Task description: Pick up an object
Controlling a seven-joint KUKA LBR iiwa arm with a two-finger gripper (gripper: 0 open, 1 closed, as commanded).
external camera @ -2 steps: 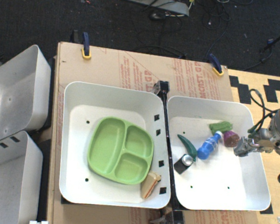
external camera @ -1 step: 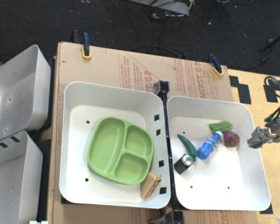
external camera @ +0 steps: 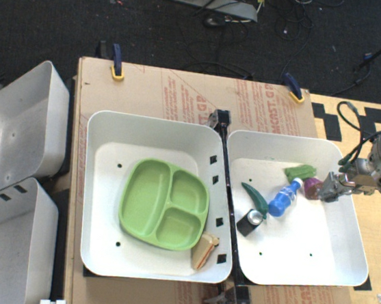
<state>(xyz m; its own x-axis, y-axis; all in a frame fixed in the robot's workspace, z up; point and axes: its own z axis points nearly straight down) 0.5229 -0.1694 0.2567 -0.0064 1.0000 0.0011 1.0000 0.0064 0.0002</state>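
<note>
tool (external camera: 329, 188) at right bin's (external camera: 314, 266) far right edge, fingers' state we cannot tell | purple object (external camera: 312, 187) just left of it, touching or nearly (unclear) | blue bottle (external camera: 282, 198) further left, long axis slanting toward the tool | we reach left

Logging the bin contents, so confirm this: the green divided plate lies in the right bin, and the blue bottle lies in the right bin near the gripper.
One detail is wrong. The camera view shows the green divided plate in the left bin, not the right one. The rest stands: the blue bottle lies in the right bin, near the gripper.
</note>
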